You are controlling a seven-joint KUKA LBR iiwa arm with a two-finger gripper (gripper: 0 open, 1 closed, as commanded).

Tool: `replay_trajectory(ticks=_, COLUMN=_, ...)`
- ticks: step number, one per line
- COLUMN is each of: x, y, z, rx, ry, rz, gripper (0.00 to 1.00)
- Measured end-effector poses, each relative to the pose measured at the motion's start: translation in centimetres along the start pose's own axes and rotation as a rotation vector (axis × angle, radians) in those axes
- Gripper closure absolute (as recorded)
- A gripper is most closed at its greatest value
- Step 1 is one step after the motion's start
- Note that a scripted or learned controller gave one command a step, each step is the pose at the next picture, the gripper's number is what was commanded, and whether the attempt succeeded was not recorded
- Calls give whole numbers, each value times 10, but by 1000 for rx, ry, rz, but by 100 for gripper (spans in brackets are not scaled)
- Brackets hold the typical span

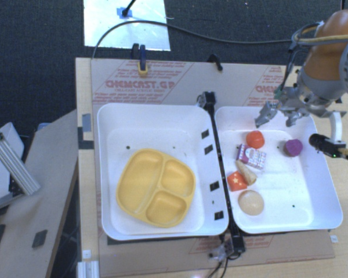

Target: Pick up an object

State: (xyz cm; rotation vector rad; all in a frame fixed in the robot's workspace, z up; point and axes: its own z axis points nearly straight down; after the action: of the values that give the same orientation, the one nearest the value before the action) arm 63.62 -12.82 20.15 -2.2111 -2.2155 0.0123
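Taking the right bin [322, 213] as landmark: at its near end lies a pale round ball [250, 202], then a red piece [236, 181] touching a beige wedge [247, 172], a small printed carton [252, 156], an orange ball [255, 139] and a purple lump [293, 147]. The orange ball looks easiest: descend straight, straddling it. Above the bin's far end the claw [281, 115] hangs spread moderately, holding and touching nothing.
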Motion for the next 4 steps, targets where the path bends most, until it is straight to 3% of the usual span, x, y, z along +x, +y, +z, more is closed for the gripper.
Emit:
replay_trajectory(ticks=1, x=0, y=2, z=-7, rx=-12, ry=-2, rz=-2, gripper=0)
replay_trajectory(ticks=3, x=0, y=3, z=83, rx=-9, ry=-2, rz=0, gripper=0)
replay_trajectory(ticks=4, x=1, y=5, z=118, rx=-18, ry=-2, rz=0, gripper=0)
